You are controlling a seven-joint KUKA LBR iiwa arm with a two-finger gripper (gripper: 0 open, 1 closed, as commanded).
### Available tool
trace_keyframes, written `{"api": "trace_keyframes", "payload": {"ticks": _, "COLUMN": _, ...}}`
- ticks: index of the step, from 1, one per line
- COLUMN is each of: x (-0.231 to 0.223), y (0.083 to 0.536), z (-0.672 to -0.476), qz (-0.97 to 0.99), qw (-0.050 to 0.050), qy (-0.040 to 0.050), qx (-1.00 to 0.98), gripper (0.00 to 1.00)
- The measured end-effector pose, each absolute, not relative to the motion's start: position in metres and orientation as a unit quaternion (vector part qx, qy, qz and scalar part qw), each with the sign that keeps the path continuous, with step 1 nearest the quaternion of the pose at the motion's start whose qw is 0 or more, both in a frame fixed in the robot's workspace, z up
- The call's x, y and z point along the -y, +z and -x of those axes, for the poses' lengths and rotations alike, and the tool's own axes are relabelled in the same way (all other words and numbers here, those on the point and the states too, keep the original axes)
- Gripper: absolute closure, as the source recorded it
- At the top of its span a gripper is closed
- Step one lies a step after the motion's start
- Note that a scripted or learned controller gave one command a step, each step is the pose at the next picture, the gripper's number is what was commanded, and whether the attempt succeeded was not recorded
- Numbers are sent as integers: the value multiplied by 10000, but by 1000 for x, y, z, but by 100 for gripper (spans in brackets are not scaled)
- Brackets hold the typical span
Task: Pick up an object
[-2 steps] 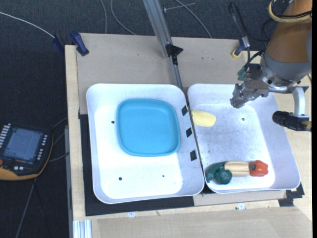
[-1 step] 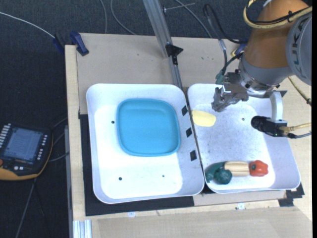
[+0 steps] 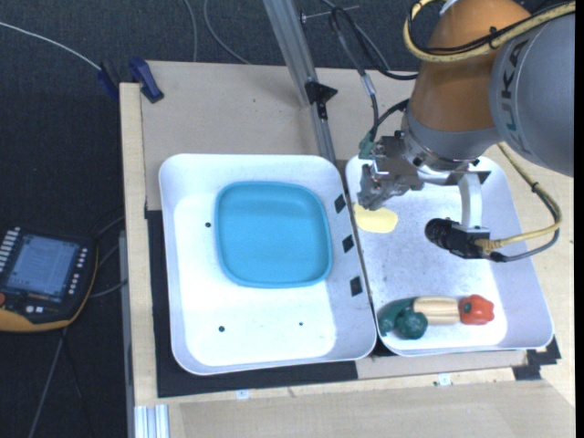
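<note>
Probably aiming for a grasp, the end effector [image 3: 376,192] hangs just over the yellow object [image 3: 377,220] at the right bin's [image 3: 511,331] left edge; its grip state I cannot tell.

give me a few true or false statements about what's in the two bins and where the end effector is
1. A blue plate lies in the left bin. True.
2. The end effector is over the left bin. False: it is over the right bin, at its upper left part.
3. A pale yellow object lies just below the end effector. True.
4. The red, tan and green objects sit along the right bin's far edge. False: the red object, tan object and green object line its near edge.
</note>
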State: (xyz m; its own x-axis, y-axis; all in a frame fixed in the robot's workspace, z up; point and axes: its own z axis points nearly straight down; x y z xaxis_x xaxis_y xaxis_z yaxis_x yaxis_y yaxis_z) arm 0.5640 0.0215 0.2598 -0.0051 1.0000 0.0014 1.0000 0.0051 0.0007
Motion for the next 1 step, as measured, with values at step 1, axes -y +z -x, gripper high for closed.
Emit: {"api": "trace_keyframes", "payload": {"ticks": 1, "x": -76, "y": 261, "z": -556, "qz": 7052, "qw": 4, "qy": -6, "qx": 7090, "gripper": 100}}
